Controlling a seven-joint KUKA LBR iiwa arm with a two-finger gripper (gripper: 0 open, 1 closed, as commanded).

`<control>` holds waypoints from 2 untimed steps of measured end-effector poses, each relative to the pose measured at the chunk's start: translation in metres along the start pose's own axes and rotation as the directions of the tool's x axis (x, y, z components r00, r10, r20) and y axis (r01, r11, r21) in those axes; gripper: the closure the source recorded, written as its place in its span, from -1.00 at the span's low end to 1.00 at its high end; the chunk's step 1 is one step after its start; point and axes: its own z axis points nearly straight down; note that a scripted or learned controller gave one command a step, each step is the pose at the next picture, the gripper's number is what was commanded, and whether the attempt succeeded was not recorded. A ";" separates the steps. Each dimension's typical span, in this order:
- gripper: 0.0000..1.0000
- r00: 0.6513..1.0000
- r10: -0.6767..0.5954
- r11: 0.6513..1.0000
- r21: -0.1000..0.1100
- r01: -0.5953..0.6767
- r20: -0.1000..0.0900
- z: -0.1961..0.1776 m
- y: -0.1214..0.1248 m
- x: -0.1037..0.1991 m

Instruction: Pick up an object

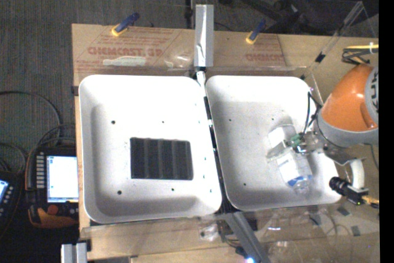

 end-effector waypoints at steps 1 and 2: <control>1.00 1.000 -0.001 1.000 0.000 0.001 -0.002 -0.009 0.001 0.001; -1.00 1.000 -0.002 1.000 0.000 0.002 -0.002 -0.009 0.001 0.001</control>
